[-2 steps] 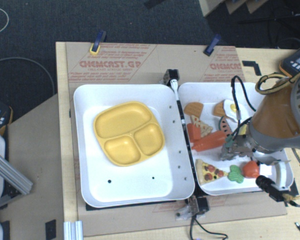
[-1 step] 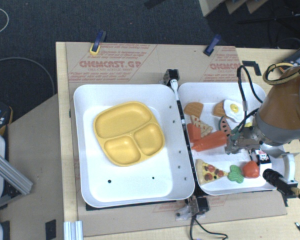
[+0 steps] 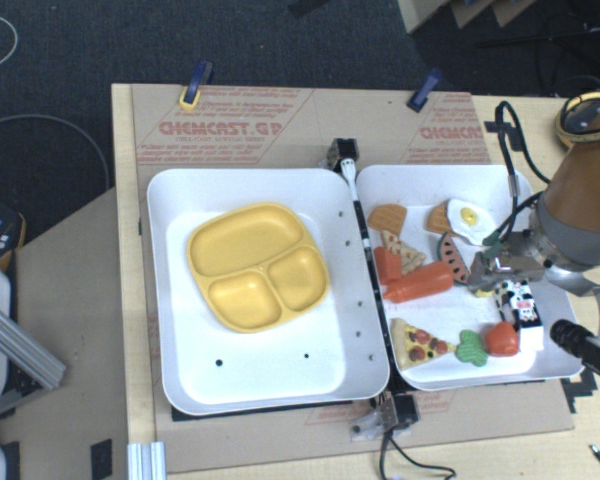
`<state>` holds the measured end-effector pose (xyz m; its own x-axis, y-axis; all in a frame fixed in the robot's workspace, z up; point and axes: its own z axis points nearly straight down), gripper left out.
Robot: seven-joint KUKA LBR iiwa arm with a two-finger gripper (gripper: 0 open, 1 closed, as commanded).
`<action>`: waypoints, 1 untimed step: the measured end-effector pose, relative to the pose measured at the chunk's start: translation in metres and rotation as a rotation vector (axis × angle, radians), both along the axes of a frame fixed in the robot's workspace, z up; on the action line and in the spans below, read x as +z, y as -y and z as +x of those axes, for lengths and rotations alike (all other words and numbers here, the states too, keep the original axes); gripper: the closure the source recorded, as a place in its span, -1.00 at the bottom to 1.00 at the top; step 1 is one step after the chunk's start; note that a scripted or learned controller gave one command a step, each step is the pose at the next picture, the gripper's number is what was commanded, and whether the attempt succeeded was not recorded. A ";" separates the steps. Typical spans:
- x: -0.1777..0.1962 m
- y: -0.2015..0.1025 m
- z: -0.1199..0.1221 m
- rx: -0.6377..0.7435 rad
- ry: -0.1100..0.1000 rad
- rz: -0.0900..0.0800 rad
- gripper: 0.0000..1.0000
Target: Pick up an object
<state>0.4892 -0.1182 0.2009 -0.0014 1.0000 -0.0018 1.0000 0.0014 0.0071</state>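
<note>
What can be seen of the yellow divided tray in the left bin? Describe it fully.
The yellow tray looks like smooth moulded plastic with rounded corners and a raised rim. It has three compartments: one long one along its far side and two smaller ones on its near side, split by low ridges. It lies flat and right way up, turned somewhat askew to the bin's walls, on the floor of the left bin, toward the far left part. Nothing is seen in its compartments. It touches only the bin floor.
</note>
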 end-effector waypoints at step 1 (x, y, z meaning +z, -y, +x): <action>0.025 0.000 0.001 0.000 -0.002 0.000 1.00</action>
